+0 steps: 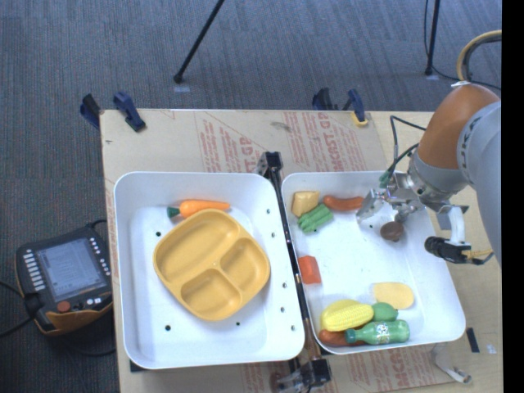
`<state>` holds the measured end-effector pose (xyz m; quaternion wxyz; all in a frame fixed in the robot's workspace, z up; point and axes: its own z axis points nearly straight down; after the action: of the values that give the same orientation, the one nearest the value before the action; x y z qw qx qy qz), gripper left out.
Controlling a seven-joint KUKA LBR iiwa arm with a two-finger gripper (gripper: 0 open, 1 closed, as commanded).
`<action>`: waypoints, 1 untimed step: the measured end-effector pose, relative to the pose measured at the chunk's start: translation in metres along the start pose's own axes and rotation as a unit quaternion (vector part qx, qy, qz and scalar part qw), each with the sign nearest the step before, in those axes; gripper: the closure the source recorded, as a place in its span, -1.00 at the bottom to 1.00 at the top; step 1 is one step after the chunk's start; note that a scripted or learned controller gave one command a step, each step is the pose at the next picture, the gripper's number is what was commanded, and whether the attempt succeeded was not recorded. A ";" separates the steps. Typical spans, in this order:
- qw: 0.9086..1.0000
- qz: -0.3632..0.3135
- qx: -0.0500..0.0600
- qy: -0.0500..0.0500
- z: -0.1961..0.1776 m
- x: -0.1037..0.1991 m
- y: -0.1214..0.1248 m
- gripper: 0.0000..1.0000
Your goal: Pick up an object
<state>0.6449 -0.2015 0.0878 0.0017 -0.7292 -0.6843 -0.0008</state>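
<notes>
Lowest in the frame, along the near wall of the right bin [453, 301], lie a green bottle [378, 332] on its side, a yellow corn cob [345, 313] just above it with a small green piece [384, 310] beside it, and a red-orange piece [329, 338] peeking out beneath. A flat yellow oval [393, 295] sits slightly higher, an orange block [309, 269] rests against that bin's left wall, and in its upper left part are a pale yellow wedge [305, 202], a green ridged vegetable [315, 218] and a reddish sausage [343, 204]. To the left, the left bin [135, 301] holds a yellow divided plate [212, 264] with three compartments, and a carrot [199, 208] lies just above it. Both bins stand on a cardboard-covered tabletop [196, 133]. At the upper right of the right bin, the gripper [383, 210] hangs low over the floor; whether its fingers are apart or together cannot be told. A small, round, dark brown object [392, 232] lies on the bin floor just below the gripper.
</notes>
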 end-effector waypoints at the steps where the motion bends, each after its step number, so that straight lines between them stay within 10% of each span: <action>1: 1.000 -0.002 0.000 -0.001 -0.011 0.000 0.000 1.00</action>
<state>0.6454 -0.2014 0.0983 0.0013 -0.7277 -0.6859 -0.0001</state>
